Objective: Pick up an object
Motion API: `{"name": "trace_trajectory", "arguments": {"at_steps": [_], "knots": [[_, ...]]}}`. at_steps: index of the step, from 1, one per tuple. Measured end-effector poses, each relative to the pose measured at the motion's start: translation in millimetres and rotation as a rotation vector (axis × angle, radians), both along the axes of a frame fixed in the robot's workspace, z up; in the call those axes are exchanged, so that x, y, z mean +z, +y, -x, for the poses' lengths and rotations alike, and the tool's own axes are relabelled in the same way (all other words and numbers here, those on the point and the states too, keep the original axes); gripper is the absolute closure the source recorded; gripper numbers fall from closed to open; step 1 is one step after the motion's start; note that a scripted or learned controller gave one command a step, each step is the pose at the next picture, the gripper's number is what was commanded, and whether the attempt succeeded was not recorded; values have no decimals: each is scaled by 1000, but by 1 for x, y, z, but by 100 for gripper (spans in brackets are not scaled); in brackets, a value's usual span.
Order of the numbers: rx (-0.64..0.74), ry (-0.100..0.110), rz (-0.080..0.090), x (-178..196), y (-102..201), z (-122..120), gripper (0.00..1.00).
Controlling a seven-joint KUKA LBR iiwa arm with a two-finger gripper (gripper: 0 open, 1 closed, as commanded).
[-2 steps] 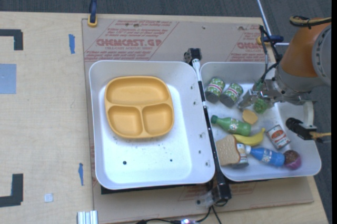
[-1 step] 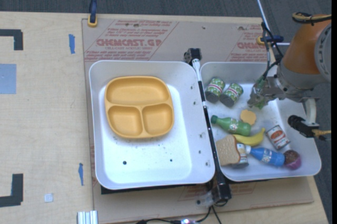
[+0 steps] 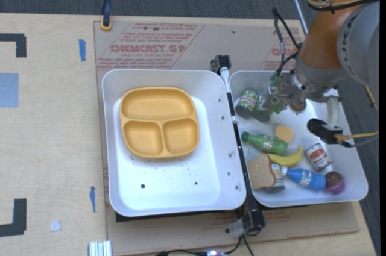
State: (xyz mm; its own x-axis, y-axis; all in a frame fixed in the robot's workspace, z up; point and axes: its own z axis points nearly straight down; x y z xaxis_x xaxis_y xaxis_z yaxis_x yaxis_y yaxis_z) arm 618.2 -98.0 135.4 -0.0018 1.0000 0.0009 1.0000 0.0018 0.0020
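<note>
My gripper (image 3: 276,100) hangs low over the back of the right bin (image 3: 359,187), below the arm's orange band. It is just right of a green can (image 3: 246,102) that lies on its side. In front of it lie a yellow cheese wedge (image 3: 284,133), a green bottle (image 3: 265,142) and a banana (image 3: 289,158). A bread slice (image 3: 260,171), a blue bottle (image 3: 306,177), a red and white can (image 3: 318,156) and a purple ball (image 3: 335,182) sit near the bin's front. I see nothing lifted off the bin floor.
The left bin (image 3: 114,146) holds a yellow divided plate (image 3: 159,122). A black rail (image 3: 232,116) runs between the two bins. A black object (image 3: 323,129) and cables hang off the arm at the right bin's right side.
</note>
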Motion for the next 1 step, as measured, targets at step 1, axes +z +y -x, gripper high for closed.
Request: {"name": "trace_trajectory", "arguments": {"at_steps": [1], "knots": [[1,0,-1,50,84,-2,100]]}}
